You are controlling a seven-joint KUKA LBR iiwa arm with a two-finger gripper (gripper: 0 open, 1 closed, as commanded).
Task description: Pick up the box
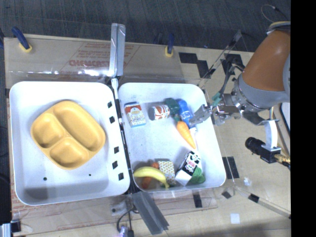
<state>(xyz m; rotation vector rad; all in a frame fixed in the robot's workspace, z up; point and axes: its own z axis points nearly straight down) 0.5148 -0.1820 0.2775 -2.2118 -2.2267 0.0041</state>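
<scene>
A small white box point(134, 115) with a red picture and a blue edge lies flat at the upper left of the right bin point(148, 142). A black-and-white spotted carton point(189, 163) lies near the bin's lower right corner, beside a small patterned box point(166, 167). My gripper point(201, 114) hangs at the bin's upper right side, just right of a blue and green bottle point(178, 108) and above the carrot point(186, 134). It sits well to the right of the white box and nothing shows in it.
A red and white can point(159, 112) lies between the white box and the bottle. A banana point(150, 175) and a green item point(198, 177) rest along the bin's near wall. The left bin point(29, 181) holds a yellow divided plate point(68, 133).
</scene>
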